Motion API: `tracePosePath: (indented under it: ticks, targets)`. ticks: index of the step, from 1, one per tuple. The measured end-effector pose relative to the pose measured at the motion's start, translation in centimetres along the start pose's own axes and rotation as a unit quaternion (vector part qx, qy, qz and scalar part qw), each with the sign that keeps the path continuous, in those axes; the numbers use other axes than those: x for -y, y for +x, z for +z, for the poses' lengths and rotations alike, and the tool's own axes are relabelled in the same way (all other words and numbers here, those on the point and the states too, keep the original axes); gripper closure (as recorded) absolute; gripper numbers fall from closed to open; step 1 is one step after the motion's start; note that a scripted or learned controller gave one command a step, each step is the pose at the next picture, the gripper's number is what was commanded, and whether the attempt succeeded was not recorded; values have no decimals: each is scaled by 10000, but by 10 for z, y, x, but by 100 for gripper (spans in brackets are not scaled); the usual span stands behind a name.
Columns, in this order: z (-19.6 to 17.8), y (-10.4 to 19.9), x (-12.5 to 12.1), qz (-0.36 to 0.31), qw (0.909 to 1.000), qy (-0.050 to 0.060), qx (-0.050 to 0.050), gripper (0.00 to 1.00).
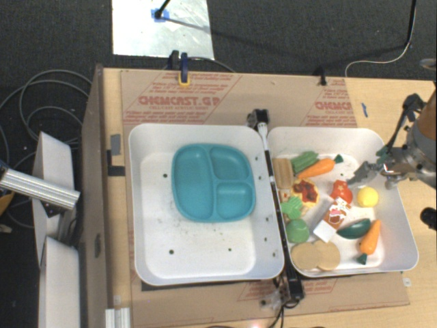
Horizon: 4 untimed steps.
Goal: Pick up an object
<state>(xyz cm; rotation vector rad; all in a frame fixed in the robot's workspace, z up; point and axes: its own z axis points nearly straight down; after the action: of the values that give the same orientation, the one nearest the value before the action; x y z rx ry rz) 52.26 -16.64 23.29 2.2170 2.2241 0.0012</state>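
Observation:
The right bin (399, 251) holds several toy foods. Among them are an orange carrot (315, 169), a red piece (341, 192), a yellow lemon (368, 197), a pizza slice (306, 192), a dark green vegetable (353, 229), a second carrot (370, 236) and two tan discs (317, 256). My gripper (362, 174) reaches in from the right and hovers over the bin's upper right part, just above the red piece and the lemon. Nothing shows in its grasp.
The left bin (153, 251) bears a teal divided plate (212, 183). A metal divider (270, 183) runs between the bins. A green cup (298, 231), a white block (325, 232) and a tan stick (283, 173) crowd the right bin's left side. Cables lie at far left.

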Motion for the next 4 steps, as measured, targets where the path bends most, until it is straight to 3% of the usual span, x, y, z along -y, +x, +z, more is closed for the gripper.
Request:
tracePosePath:
  ticks: [1,2,3,4]
  targets:
    - [137,24,-25,-17,10000,45,-18,0]
    - [144,6,-64,-18,10000,-28,-6,0]
    - [137,6,-62,-16,10000,-23,1,100]
    - [27,13,-62,-13,10000,-55,12,100]
